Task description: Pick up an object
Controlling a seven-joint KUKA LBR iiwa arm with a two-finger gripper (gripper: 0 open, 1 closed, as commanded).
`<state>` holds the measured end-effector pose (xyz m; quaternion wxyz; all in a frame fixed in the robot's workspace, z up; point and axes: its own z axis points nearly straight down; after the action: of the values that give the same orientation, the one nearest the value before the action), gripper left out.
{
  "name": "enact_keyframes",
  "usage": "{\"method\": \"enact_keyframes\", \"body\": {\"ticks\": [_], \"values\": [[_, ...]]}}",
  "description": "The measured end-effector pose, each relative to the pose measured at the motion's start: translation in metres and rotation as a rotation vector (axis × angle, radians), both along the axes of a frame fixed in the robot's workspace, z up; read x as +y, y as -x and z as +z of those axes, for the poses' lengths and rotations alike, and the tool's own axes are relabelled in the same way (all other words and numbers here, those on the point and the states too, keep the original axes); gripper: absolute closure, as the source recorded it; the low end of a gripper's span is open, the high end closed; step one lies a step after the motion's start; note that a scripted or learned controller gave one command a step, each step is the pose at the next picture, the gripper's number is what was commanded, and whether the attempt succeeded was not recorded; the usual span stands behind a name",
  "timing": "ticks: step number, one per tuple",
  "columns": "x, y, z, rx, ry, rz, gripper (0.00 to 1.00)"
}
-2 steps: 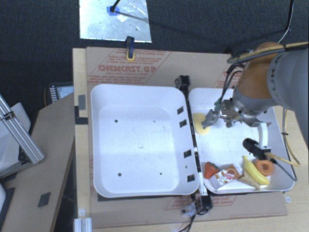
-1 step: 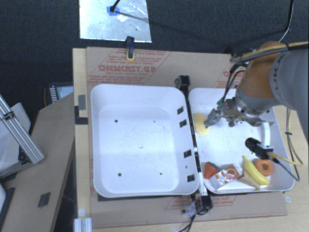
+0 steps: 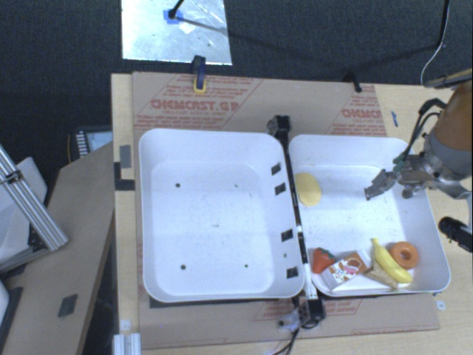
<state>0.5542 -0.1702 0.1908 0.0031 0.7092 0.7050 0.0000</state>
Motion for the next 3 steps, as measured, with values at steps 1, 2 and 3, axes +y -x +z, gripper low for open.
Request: {"method": "enact_keyframes", "body": {"ticks": [1, 2, 3], "values": [[0.006, -0.002, -0.003, 0.002, -0.003, 0.007, 0.00], [0.006, -0.002, -0.003, 0.002, -0.003, 0.007, 0.00], [0.078, -0.047, -0.018, 0.001, -0.006, 0.018, 0.00]]}}
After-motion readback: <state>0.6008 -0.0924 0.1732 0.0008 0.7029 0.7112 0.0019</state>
